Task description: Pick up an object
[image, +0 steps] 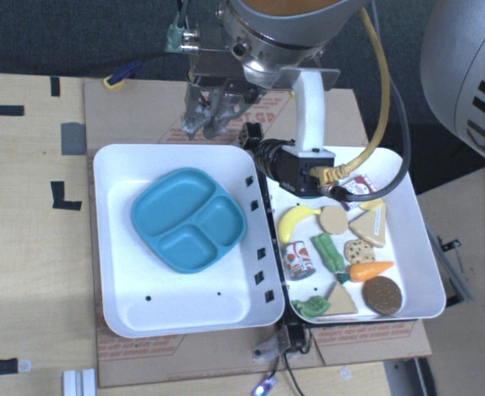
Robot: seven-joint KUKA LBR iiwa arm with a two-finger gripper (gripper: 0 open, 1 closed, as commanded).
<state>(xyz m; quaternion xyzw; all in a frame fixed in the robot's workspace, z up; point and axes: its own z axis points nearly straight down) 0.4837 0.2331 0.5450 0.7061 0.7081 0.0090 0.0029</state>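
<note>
My bench is pale wood with a few black marks on it. A cardboard sheet lies flat on top, and the two white bins sit side by side on that, left bin touching the right bin.

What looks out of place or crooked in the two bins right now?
Nothing looks spilled or broken. The blue divided plate lies at a slant in the left bin, not square to its walls. The toy foods, such as the banana and carrot, are heaped loosely in the right bin.
</note>
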